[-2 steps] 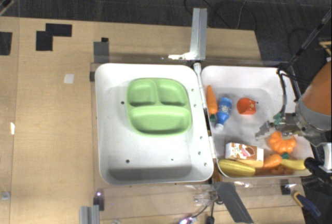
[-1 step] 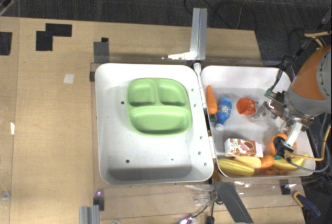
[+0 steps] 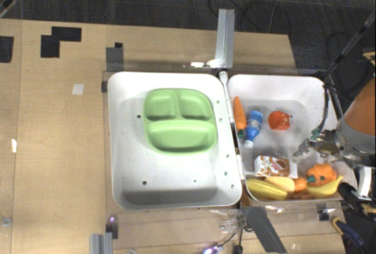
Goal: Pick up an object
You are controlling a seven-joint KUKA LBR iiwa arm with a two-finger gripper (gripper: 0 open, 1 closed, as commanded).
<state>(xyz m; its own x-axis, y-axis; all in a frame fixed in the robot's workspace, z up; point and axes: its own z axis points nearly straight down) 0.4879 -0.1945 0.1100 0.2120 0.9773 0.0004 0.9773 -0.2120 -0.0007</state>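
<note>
- While nothing is yet being lifted, a crowd of toy food is being held against the near wall of the right bin (image 3: 276,83): a corn cob (image 3: 263,189), a banana (image 3: 330,187) and a round orange fruit (image 3: 321,173) are being pressed together there, touching one another, probably because the shallow wall is stopping them from sliding further.
- Just behind the corn cob, a small printed carton (image 3: 271,164) is being propped flat on the bin floor.
- Above that near right corner, the gripper (image 3: 309,149) is being hung over the bin floor, just beside the orange fruit and behind it; the arm (image 3: 359,117) is being brought in from the right edge so that the wrist is being kept clear of the bin wall.
- Whether the gripper is being kept open or closed cannot be told, and no object is being seen held in it.
- As a judgement, the orange fruit is being treated as the likeliest target, since it is lying nearest.
- Farther back, a blue bottle (image 3: 253,125), a carrot (image 3: 238,113) along the dividing wall and a red toy (image 3: 280,120) are being left well apart from the gripper.
- A green divided plate (image 3: 178,119) is being kept alone in the left bin (image 3: 126,147).
</note>
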